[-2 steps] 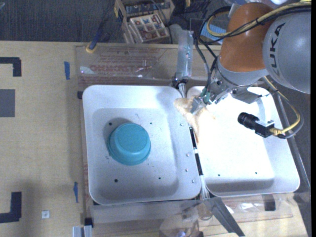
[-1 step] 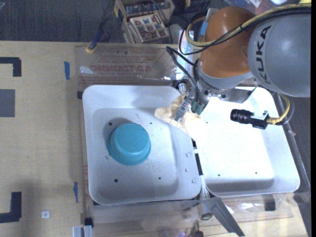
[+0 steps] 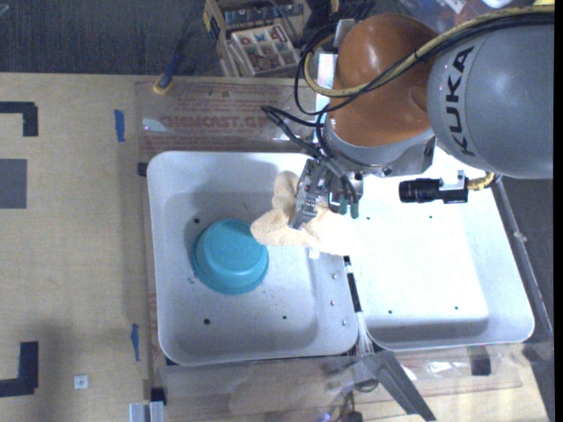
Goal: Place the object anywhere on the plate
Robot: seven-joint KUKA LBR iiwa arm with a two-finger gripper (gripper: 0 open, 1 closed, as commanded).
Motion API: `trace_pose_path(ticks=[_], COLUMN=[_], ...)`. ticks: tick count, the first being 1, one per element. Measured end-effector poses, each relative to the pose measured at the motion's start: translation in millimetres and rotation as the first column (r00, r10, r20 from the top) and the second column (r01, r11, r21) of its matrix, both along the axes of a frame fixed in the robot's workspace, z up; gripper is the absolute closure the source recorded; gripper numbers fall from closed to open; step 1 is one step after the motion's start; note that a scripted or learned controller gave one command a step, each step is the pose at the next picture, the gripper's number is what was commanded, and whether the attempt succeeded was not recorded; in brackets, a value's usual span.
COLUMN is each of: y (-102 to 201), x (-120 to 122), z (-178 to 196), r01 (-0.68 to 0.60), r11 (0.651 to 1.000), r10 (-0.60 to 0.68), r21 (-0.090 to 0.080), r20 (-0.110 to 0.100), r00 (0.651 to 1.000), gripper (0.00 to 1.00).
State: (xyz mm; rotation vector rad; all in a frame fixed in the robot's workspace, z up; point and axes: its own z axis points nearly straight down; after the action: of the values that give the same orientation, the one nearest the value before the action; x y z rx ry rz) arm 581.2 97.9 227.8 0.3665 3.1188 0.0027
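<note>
Looking down on the bench, we find our gripper hanging over the left bin, near that bin's 2 o'clock corner, with a pale yellow cloth draped from between its fingers. We have the fingers pinched narrow on the upper fold of the cloth, so the rest of it sags down and out toward 8 o'clock, its lower edge near or touching the bin floor; we cannot tell which.

At about 8 o'clock from the gripper, just beside the cloth's trailing edge, sits a round blue dish, which we take to be the plate. It looks turned upside down, though we cannot be sure from this slant. The cloth's tip lies close to the dish rim without clearly covering it.

We judge that the pinch near one edge is what lets the cloth hang free instead of bunching, and that it suits a short carry toward 8 o'clock. The right bin lies at 4 o'clock of the gripper, below the grey arm. We judge the task unfinished: the cloth is held, not yet on the dish.
</note>
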Motion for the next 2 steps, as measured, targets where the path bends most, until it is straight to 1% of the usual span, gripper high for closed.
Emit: trace_pose_path(ticks=[1, 2], y=[37.3, 84.8], x=[-11.7, -32.7], z=[-1.3, -1.5], r01=[-0.229, -0.237], r11=[0.973, 0.972], r10=[0.229, 0.237], r21=[0.000, 0.000], r20=[0.000, 0.000], r00=[0.973, 0.972], gripper=[1.00, 1.00])
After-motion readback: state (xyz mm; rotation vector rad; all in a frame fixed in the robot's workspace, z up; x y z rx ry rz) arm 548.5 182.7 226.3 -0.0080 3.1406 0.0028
